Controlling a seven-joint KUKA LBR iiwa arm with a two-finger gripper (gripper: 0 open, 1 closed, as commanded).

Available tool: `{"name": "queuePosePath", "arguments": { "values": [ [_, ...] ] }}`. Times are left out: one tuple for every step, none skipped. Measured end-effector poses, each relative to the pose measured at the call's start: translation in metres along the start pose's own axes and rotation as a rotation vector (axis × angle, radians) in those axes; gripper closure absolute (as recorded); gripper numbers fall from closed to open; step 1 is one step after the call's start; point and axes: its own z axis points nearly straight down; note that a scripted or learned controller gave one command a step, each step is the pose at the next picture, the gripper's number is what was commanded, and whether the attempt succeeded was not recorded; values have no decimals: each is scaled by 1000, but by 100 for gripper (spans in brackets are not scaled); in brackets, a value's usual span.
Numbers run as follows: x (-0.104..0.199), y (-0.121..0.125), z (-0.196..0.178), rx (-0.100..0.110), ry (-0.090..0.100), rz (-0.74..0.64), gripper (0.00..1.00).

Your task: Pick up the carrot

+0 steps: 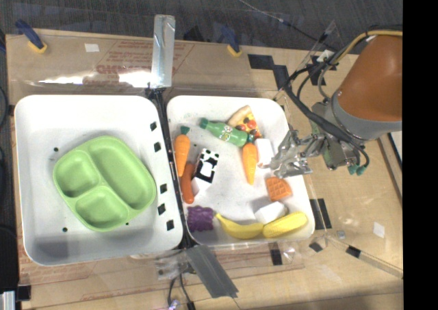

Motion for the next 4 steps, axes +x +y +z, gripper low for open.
{"name": "queuePosePath", "arguments": {
  "values": [
    [0,-22,-60,0,1,-216,100],
    [7,-21,-57,-4,3,-601,100],
    [12,-20,-87,-2,0,-880,100],
    [26,-18,-27,-9,4,-1222,100]
  ]
}}
